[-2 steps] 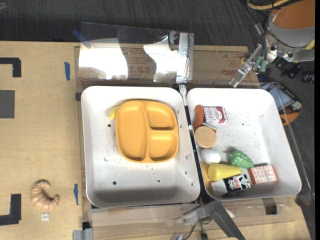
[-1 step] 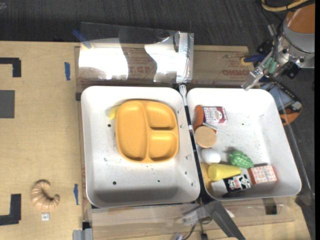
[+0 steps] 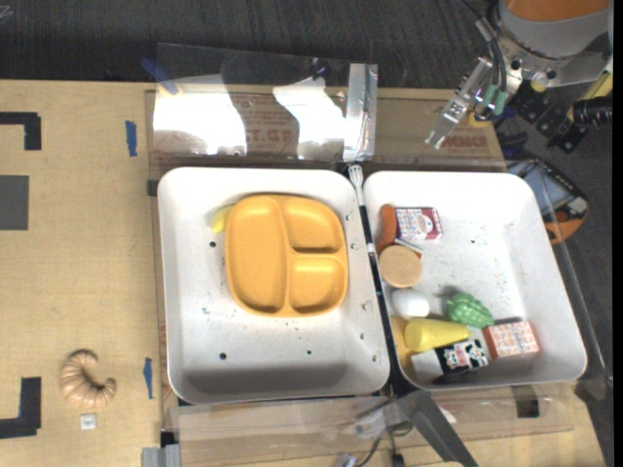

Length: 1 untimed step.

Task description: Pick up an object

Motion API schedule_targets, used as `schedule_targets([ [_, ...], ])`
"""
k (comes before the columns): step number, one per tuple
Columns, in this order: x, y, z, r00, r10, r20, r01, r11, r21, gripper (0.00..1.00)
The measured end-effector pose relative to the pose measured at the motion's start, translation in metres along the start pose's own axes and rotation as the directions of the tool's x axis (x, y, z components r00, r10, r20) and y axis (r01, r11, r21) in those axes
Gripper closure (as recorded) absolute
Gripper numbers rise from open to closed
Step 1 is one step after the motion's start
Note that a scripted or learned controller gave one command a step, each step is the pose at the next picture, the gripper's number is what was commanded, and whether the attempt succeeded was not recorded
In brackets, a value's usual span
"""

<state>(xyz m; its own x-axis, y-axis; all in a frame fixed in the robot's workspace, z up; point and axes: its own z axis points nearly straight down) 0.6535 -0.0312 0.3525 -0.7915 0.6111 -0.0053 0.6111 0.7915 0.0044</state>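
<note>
Dark floor surrounds a pale wooden tabletop (image 3: 78,261) that carries two shallow white bins. The left bin (image 3: 185,339) holds an orange divided plate (image 3: 285,254). The right bin (image 3: 506,232) holds the small things, crowded along its left and near sides: a red sausage (image 3: 387,224) touching a small red-and-white carton (image 3: 419,225) at the far left, a tan disc (image 3: 400,266) just below them, a white egg (image 3: 414,305), a green leafy toy (image 3: 468,310), a yellow piece (image 3: 434,335), a black-and-white carton (image 3: 458,356) and a red box (image 3: 512,339) near the front edge. A toy croissant (image 3: 88,378) lies on the bare wood, well apart.

The hand (image 3: 465,105) hangs beyond the far rim of the right bin, high and tilted, holding nothing; whether it is open or closed cannot be told.

The red box looks the easiest target: light, stiff, flat-sided, with free space to its right, best taken across its short sides. The egg is probably smooth and round, likely to slip.
</note>
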Motion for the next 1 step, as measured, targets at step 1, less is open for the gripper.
schedule_targets([
  [1, 0.0242, -0.0622, 0.0043, 0.997, 0.077, -0.003, -0.077, 0.997, 0.005, 1.0],
])
